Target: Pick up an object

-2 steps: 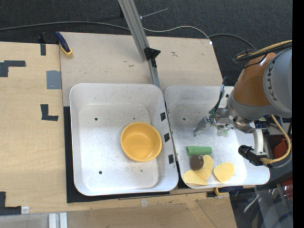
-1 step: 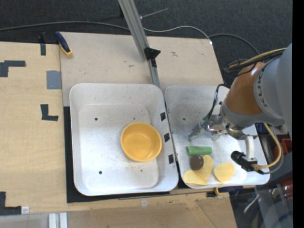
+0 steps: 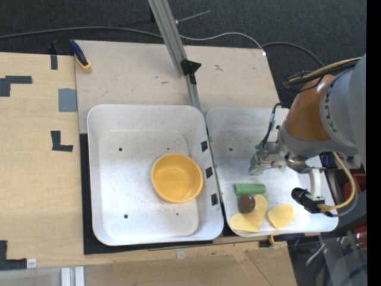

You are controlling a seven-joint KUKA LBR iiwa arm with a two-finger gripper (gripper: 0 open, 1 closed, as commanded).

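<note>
My gripper (image 3: 259, 162) hangs over the right bin (image 3: 232, 130), near its middle, reaching in from the right. Just below it in the view lies a short green cylinder (image 3: 249, 189). A small brown rounded thing (image 3: 246, 204) sits right under the cylinder, resting against a flat pale yellow piece (image 3: 250, 219). A second pale yellow piece (image 3: 280, 215) lies to its right, by the bin's front edge. Nothing shows between my gripper and these things. In the left bin (image 3: 113, 136) stands a yellow bowl (image 3: 176, 177), right of centre.
A grey metal pole (image 3: 172, 40) slants down from the top to the seam between the bins. A blue and yellow clamp (image 3: 79, 53) lies on the board at the back left. Cables run across the dark floor behind.
</note>
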